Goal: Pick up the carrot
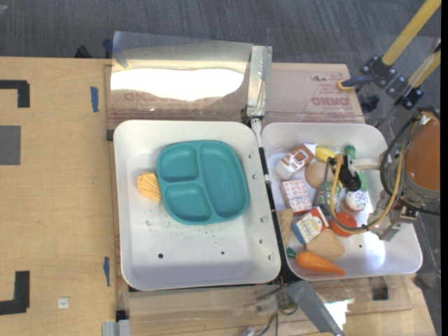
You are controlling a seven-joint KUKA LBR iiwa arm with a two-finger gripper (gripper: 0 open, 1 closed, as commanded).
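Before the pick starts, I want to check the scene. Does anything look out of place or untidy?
The right bin is crowded: toy foods lie heaped and touching, and the carrot lies flat at its near edge against a bread slice. In the left bin, a yellow shell-like piece lies beside the teal tray, not in it. Nothing looks spilled or broken.

Glossy white plastic bins (133, 208), matt teal plastic tray (203, 180), smooth orange carrot (318, 262)

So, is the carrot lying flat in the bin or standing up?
Lying flat. The carrot rests on its side at the front of the right bin, thick end left, tip pointing right, beside a bread slice.
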